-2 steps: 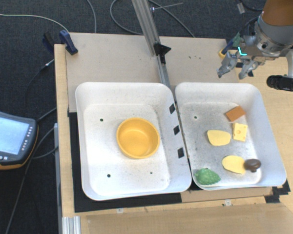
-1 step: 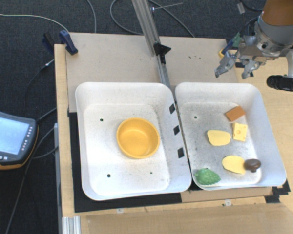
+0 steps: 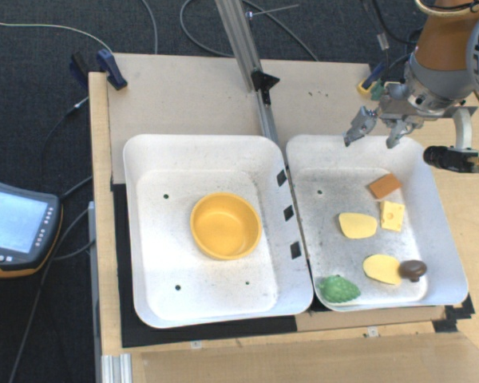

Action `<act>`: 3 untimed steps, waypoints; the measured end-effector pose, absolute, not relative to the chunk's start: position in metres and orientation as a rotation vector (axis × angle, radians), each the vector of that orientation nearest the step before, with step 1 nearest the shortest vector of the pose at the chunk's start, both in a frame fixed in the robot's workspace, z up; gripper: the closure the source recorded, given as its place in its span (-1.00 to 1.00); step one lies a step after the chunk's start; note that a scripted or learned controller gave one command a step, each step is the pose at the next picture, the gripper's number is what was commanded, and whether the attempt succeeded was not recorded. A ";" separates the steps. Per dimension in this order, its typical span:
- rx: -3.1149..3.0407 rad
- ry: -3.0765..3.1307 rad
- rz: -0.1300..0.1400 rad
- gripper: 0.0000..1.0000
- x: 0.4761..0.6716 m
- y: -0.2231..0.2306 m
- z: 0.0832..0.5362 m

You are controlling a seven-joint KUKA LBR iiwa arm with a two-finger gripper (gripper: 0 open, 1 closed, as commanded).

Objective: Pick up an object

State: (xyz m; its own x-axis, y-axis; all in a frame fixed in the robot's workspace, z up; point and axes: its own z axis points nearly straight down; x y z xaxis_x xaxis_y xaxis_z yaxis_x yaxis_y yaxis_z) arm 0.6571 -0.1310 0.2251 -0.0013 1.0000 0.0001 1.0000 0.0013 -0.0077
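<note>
My gripper (image 3: 376,134) hangs above the far edge of the right bin (image 3: 327,154), fingers spread open with nothing between them. Below it in that bin lie an orange-brown block (image 3: 384,186), a yellow cheese wedge (image 3: 392,215), a pale yellow oval piece (image 3: 358,226), another yellow piece (image 3: 381,268), a dark brown mushroom-like piece (image 3: 413,270) touching it, and a green broccoli-like piece (image 3: 338,289) at the near left corner. The gripper is well above and behind all of them.
A yellow bowl (image 3: 225,225) sits in the middle of the left bin (image 3: 152,214). A slanted metal post (image 3: 243,38) rises behind the bins. A teach pendant (image 3: 16,228) lies off the bench at the left.
</note>
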 end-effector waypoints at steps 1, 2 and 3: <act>-2.215 -2.219 0.009 -1.00 0.656 -0.133 0.160; -2.215 -2.219 0.009 -1.00 0.659 -0.137 0.097; -2.214 -2.224 0.007 1.00 0.660 -0.136 0.108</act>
